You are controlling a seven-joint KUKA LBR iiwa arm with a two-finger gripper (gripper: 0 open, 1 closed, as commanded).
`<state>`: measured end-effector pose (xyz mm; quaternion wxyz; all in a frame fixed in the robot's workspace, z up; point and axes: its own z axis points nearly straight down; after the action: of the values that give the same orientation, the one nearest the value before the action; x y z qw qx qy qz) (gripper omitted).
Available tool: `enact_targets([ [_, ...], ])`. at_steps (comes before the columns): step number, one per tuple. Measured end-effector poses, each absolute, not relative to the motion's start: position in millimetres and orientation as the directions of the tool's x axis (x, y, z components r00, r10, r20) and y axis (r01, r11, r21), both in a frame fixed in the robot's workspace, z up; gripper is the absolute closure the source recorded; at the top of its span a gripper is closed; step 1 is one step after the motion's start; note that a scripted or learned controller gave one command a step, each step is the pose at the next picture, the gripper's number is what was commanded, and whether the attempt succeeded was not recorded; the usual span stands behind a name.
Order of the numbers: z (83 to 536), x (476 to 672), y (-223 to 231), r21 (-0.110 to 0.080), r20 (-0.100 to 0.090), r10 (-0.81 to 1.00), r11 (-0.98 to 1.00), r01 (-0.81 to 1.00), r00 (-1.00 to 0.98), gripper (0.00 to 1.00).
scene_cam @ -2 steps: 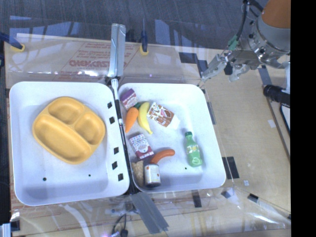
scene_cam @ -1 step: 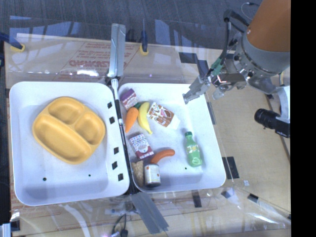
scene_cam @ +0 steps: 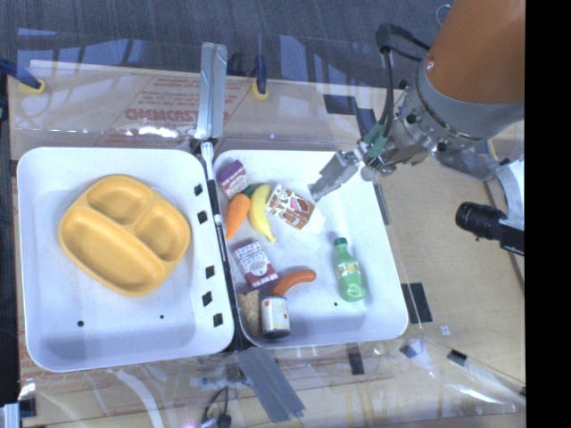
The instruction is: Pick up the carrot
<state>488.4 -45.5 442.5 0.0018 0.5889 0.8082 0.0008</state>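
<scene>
Fingers (scene_cam: pixel 323 185): seen from above as one grey wedge over the upper part of the right bin (scene_cam: pixel 375 239); you cannot tell whether they are parted or closed, and nothing shows between them. They hover just beside the small printed carton (scene_cam: pixel 292 207), which lies on the side toward the carrot.

Carrot (scene_cam: pixel 236 215): the target lies beyond the carton and the banana (scene_cam: pixel 260 213), well apart from the fingers, against the bin wall farthest from them. It is a short orange cone, smooth and matte, its tip pointing toward the bin's lower half.

Step in hand, as judged: the approach. Carry the fingers across the carton and the banana before you descend. Set them across the carrot's thick middle, not its taper, since a smooth cone will likely slide out of a grip near the tip. The banana touches or nearly touches the carrot's near flank, and the wall crowds the far one, so expect little room for either finger.

Neighbours: a purple-labelled packet (scene_cam: pixel 233 177) beyond the carrot's blunt end; a glossy green bottle (scene_cam: pixel 349 273), a red sausage (scene_cam: pixel 293 281) and a small can (scene_cam: pixel 275 316) lie lower. The left bin (scene_cam: pixel 53 328) holds a yellow divided plate (scene_cam: pixel 125 233).
</scene>
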Motion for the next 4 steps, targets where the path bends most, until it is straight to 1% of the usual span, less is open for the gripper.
enact_targets([
  [1, 442.2, 478.0, 42.1, -0.001, 0.0, 0.984, 0.177, 0.984, -0.177, 0.0],
  [2, 442.1, 489.1, 96.0, 0.002, 0.0, 0.95, 0.311, 0.95, -0.311, 0.0],
  [3, 442.2, 476.7, 73.3, -0.001, -0.001, 0.959, 0.283, 0.959, -0.283, 0.0],
  [4, 442.3, 477.3, 3.5, -0.002, 0.0, 0.875, 0.484, 0.875, -0.484, 0.0],
])
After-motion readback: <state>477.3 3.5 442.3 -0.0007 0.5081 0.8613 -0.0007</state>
